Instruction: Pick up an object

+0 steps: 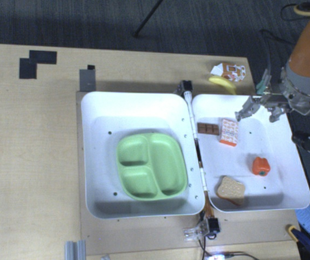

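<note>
Grey-and-orange arm poised above the right bin (285, 199), nothing in its grasp.

Metal fingers of the gripper (259, 111) stand apart and hold nothing, hovering near the bin's far right edge. The nearest candidate is the small carton (228, 132), white with a red-orange end, lying flat just left of the gripper and beside a chocolate bar (208, 128). To pick it cleanly, I'd judge the gripper should descend straight over the carton's middle and close across its narrow width, clear of the chocolate.
</note>
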You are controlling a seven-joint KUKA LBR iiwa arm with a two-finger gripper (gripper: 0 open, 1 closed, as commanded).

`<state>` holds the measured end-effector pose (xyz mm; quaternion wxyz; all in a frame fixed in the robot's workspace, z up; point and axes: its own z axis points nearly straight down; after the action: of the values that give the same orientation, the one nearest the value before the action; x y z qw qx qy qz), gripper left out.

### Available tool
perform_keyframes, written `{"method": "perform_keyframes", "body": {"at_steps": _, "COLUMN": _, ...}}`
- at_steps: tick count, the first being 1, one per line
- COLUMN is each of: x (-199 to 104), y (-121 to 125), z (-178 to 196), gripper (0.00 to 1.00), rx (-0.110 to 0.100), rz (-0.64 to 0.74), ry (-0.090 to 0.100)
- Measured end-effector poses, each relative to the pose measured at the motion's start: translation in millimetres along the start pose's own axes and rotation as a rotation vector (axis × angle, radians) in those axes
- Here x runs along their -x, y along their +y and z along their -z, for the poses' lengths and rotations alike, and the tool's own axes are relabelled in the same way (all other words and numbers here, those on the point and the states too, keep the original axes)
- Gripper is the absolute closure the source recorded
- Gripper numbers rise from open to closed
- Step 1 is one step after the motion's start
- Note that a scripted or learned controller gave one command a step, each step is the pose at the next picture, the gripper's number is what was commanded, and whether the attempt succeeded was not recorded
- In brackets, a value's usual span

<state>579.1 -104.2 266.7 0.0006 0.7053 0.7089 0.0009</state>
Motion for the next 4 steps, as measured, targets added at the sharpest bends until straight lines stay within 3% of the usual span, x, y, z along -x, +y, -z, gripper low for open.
{"method": "perform_keyframes", "body": {"at_steps": 1, "x": 9, "y": -7, "z": -180, "gripper": 0.00, "rx": 0.004, "rz": -0.003, "ry": -0.001}}
{"method": "perform_keyframes", "body": {"at_steps": 2, "x": 9, "y": -5, "z": -169, "gripper": 1.00, "rx": 0.010, "rz": -0.001, "ry": -0.002}}
{"method": "perform_keyframes", "body": {"at_steps": 3, "x": 9, "y": -5, "z": -169, "gripper": 0.00, "rx": 0.009, "rz": -0.001, "ry": -0.001}}
{"method": "perform_keyframes", "body": {"at_steps": 4, "x": 8, "y": -4, "z": -158, "gripper": 1.00, "rx": 0.012, "rz": 0.002, "ry": -0.001}}
